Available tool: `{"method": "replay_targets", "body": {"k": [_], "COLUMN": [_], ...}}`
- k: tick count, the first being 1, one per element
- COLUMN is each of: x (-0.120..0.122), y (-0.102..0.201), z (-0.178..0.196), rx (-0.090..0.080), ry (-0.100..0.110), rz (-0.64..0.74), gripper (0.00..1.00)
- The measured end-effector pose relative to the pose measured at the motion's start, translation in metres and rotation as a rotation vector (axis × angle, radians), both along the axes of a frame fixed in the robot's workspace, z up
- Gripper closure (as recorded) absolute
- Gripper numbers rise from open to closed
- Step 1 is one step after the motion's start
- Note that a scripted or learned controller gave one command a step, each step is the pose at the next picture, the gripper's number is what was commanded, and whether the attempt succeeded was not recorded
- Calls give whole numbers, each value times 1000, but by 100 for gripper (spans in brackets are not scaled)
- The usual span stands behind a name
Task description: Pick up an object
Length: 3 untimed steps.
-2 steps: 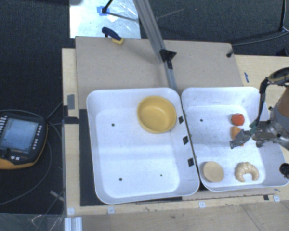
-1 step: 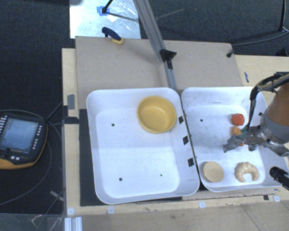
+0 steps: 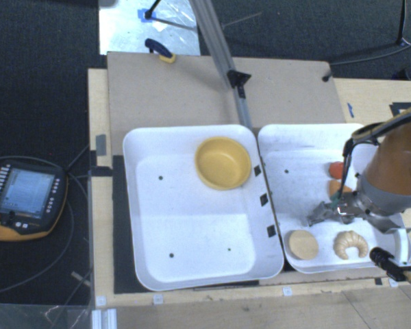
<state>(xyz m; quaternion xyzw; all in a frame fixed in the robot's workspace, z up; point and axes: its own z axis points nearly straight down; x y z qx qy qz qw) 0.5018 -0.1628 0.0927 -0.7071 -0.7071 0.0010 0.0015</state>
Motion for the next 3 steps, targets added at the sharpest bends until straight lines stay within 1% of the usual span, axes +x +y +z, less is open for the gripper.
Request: {"method": "replay_targets", "body": {"k": [1,3], "x": [1,17], "y": [0,-2], "z": [13,133], "rx": [-1,-2], "ry": [-5,-10], "rz": [0,1], "gripper": [100,100]}}
